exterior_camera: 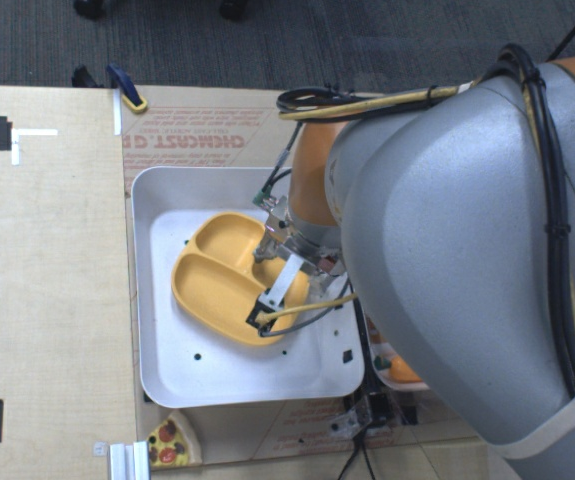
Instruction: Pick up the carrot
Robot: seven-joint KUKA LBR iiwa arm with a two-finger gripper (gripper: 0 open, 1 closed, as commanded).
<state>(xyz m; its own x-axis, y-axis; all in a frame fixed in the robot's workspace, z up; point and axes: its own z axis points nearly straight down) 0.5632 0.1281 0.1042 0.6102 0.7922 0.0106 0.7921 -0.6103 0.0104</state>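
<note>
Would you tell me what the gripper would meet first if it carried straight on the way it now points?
Most likely the yellow plate in the white bin: the gripper points down over the plate's right-hand rim. Depth is unclear here, so it might only clip that rim.

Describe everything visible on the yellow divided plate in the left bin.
The yellow divided plate is rounded, matte, plastic-looking, with raised ridges splitting it into compartments; two show clearly and hold nothing. It lies face up on the floor of the left white bin, near the bin's middle. The grey arm overhangs its right side, hiding that part; contact cannot be told.
</note>
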